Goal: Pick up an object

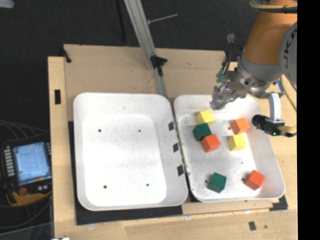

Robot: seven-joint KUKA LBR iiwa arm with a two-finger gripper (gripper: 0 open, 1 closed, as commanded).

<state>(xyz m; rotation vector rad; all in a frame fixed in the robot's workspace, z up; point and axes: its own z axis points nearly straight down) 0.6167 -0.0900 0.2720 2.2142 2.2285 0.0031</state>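
Yellow block (205, 116) in the right bin (267, 169), right under the tool (218, 104) (can't tell its state), looks light and rigid, so pinch its flat opposite sides.

A pale wooden bench (120, 64) is seen from above, set against a dark floor (60, 14) that surrounds it at the top and left. A black mat (80, 211) is laid on the bench. A slanted metal pole (142, 34) is fixed near the bench's middle, reaching up toward the top edge. At the far left, a handheld control screen (27, 166) is lit, with cables (15, 126) trailing just above it.
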